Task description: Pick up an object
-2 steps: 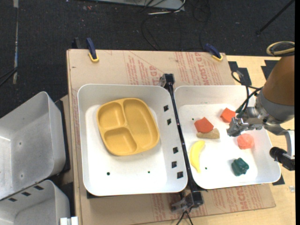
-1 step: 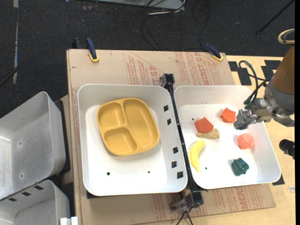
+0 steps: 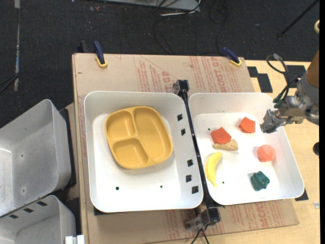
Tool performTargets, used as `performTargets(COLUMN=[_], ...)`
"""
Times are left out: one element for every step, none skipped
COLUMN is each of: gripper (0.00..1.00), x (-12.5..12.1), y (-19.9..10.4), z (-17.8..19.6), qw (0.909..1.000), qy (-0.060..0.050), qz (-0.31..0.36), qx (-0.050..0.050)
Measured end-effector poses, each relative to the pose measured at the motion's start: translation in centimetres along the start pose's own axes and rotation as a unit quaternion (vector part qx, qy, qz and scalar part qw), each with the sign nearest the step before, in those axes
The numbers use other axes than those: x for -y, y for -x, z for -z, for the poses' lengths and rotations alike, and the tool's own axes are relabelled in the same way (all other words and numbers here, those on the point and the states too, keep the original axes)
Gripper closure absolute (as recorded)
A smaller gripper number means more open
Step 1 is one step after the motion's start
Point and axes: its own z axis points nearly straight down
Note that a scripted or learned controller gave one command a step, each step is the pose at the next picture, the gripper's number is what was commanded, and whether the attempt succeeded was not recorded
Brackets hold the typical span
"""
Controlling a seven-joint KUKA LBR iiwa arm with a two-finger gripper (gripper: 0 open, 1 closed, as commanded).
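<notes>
The right bin (image 3: 284,189) holds several small items: an orange-red block (image 3: 247,125) at the back, a red block (image 3: 220,135) resting against a tan piece (image 3: 226,146), a yellow banana (image 3: 213,168), a pink-red ball (image 3: 265,153) and a dark green piece (image 3: 260,180). My gripper (image 3: 268,124) hangs over the bin's right rim, just right of the orange-red block and above the ball. Nothing shows between its tips.
The left bin (image 3: 96,187) carries a yellow divided plate (image 3: 138,136). A black divider (image 3: 190,151) runs between the bins. Both rest on a cardboard sheet (image 3: 152,70) held by clamps at the back. Grey tubs (image 3: 30,151) stand to the left.
</notes>
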Motion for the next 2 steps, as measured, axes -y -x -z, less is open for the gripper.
performTargets(gripper=[1.0, 1.0], x=[0.7, 1.5], y=[-4.9, -9.8], z=[-0.1, -0.5], qw=[1.0, 1.0], qy=[-0.003, -0.004], qz=[0.002, 0.002], qx=[-0.002, -0.002])
